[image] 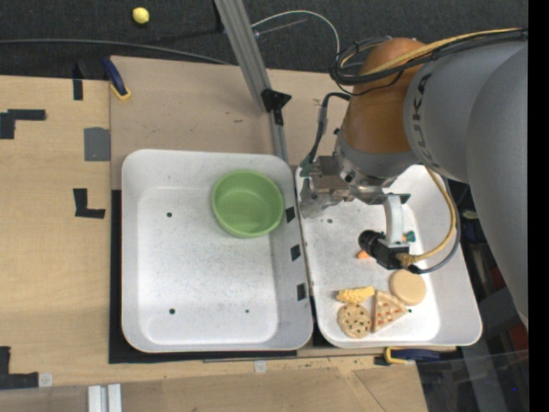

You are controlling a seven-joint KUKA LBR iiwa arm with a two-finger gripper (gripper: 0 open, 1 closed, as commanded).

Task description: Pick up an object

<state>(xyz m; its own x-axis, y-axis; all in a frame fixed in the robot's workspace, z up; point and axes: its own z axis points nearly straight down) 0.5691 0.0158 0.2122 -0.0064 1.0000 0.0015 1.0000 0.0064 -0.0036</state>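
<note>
My gripper (319,192) hangs over the far left corner of the right bin (455,329), close to the wall between the two bins. Nothing shows in its grasp. Several toy foods lie near that bin's front edge: a yellow corn piece (354,295), a round speckled cookie (352,320), a pizza slice (387,311) and a tan round bun (408,287). A small orange piece (364,254) lies mid-bin, below and right of the gripper. A green bowl (247,202) stands upright in the far right part of the left bin (141,316).
A grey slanted pole (244,45) runs down to the bins' far edge beside the gripper. The bulky arm (467,101) covers the far right of the right bin. A yellow ball (140,15) lies on the dark floor beyond the bench.
</note>
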